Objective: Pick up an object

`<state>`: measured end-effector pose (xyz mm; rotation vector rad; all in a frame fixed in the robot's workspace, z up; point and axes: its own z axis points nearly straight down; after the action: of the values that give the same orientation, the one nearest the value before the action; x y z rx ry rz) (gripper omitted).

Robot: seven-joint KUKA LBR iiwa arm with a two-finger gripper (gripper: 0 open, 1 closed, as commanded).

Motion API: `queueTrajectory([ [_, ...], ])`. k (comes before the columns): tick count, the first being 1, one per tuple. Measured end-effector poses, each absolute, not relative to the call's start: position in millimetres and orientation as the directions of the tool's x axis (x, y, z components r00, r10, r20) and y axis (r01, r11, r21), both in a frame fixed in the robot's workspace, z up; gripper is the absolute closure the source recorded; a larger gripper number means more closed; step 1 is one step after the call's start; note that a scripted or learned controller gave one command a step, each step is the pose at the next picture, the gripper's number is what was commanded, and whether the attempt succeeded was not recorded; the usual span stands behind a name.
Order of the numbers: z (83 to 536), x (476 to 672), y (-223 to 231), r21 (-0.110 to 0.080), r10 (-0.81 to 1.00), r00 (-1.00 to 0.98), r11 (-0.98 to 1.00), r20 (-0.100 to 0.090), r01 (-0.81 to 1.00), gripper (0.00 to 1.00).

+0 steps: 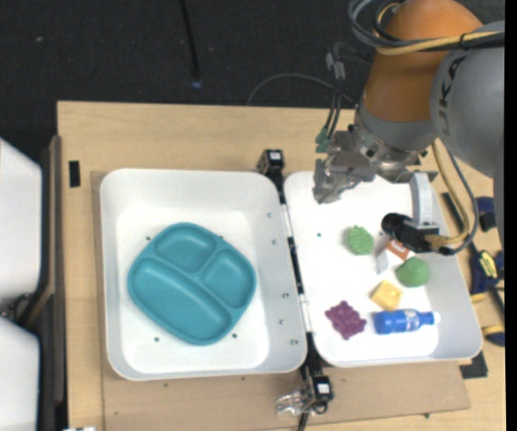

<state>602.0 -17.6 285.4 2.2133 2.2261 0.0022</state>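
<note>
My gripper (328, 187) hangs over the back left corner of the right bin (330, 330), above its floor. Several small objects lie in that bin. A knobbly green piece (359, 240) sits near the middle, right of and in front of the gripper. A rounder green object (412, 272) lies further right, with a small orange piece (397, 250) and a pale grey piece (382, 262) beside it. A yellow block (385, 294), a purple bumpy object (346, 319) and a blue bottle (402, 321) lie toward the front.
The left bin (119, 196) holds a teal divided plate (192, 281). A raised rim with screws (291, 250) separates the two bins. The wooden bench (151, 124) surrounds both bins. White containers (12, 223) stand at the far left.
</note>
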Motion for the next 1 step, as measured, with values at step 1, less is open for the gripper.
queueTrajectory([
  [1,282.9,625.8,33.7,0.003,1.0,-0.006,0.006,-0.001,1.0,1.0],
])
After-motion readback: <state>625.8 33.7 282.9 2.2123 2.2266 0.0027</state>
